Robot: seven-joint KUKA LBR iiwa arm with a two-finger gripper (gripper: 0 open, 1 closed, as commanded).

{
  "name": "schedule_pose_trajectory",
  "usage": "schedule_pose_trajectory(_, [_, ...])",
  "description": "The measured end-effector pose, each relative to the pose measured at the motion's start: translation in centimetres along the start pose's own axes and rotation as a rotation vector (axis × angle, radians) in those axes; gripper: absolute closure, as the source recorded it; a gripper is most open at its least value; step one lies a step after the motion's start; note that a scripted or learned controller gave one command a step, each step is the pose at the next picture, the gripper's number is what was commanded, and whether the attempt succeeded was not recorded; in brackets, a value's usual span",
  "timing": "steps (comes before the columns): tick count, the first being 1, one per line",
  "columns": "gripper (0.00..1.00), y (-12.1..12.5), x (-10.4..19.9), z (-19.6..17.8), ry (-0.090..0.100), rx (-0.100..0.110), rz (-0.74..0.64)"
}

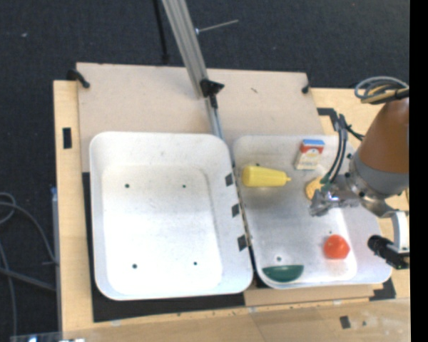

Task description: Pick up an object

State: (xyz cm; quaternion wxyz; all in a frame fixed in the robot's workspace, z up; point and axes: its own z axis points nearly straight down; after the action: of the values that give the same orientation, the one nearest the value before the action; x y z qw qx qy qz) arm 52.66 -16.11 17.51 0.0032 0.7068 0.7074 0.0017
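The arm enters from the right and its pincer (321, 204) hangs over the right-hand bin (271, 219), just beside a small yellow piece (312, 188) that is partly hidden by it; whether the pincer is apart or together cannot be told, and nothing shows between its tips. The right-hand bin on the desk (68, 191) holds a yellow bottle (264, 177) lying on its side near the left wall, a small white carton (310, 153) with a red and blue top at the far side, an orange ball (336, 247) near the front right, and a dark green bowl-shaped item (283, 271) against the front rim. The left-hand bin (157, 216) sits touching its neighbour.
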Motion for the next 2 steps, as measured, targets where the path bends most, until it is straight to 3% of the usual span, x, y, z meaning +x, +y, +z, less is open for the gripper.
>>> schedule_pose_trajectory(1, [1.0, 1.2, -0.2, -5.8, -0.001, -0.001, -0.003])
schedule_pose_trajectory(2, [1.0, 1.3, -0.3, -7.0, 0.001, 0.004, -0.004])
